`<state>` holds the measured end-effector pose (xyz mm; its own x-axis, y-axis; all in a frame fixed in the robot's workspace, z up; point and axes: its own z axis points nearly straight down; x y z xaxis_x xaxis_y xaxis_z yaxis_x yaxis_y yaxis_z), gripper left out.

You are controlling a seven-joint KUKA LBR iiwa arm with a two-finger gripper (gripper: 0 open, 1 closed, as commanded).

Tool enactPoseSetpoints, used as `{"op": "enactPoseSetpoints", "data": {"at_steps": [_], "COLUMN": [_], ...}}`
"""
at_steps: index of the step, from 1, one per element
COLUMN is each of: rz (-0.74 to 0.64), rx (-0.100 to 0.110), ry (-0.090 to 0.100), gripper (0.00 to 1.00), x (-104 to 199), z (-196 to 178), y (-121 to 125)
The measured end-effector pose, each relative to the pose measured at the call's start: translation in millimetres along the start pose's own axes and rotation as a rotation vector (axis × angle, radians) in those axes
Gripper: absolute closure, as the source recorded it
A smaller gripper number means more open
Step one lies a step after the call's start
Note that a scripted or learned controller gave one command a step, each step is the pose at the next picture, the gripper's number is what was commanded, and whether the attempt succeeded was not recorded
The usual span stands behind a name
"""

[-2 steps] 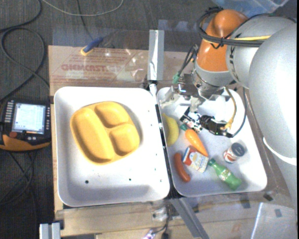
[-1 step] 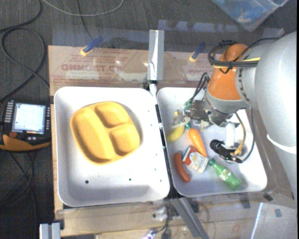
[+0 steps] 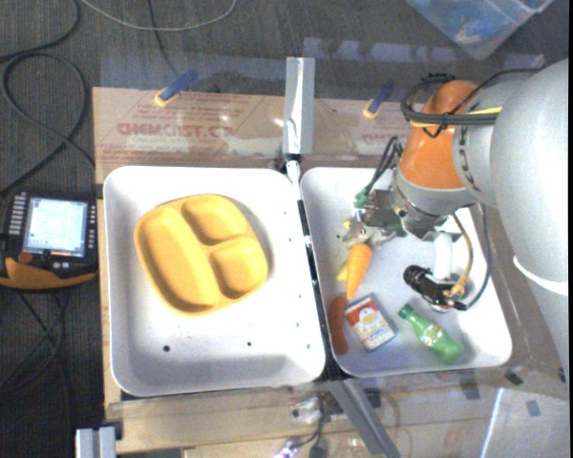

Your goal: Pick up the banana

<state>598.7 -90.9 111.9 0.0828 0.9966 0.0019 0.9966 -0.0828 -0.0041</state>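
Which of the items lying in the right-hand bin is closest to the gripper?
The carrot: its upper end lies right beneath the gripper, while the small carton and the green bottle lie farther away, toward the bin's near edge.

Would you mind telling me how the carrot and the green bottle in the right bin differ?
The carrot is orange and tapered; the green bottle is green with a narrow neck. The carrot lies just below the hand, near the bin's left wall; the bottle lies apart, toward the front right corner. Both lie flat in the right bin.
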Motion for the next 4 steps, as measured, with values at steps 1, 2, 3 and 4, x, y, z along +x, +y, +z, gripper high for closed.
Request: {"op": "enactPoseSetpoints", "data": {"at_steps": [1, 2, 3, 4], "rz": [0.254, 0.446, 0.932, 1.206], "rx": [-0.002, -0.002, -0.004, 0.0], "ry": [-0.005, -0.006, -0.005, -0.003], "gripper": [1.0, 1.0, 1.0, 1.0], "x": [79, 158, 99, 188], "z": [-71, -70, -72, -70], "y": [31, 30, 23, 2]}}
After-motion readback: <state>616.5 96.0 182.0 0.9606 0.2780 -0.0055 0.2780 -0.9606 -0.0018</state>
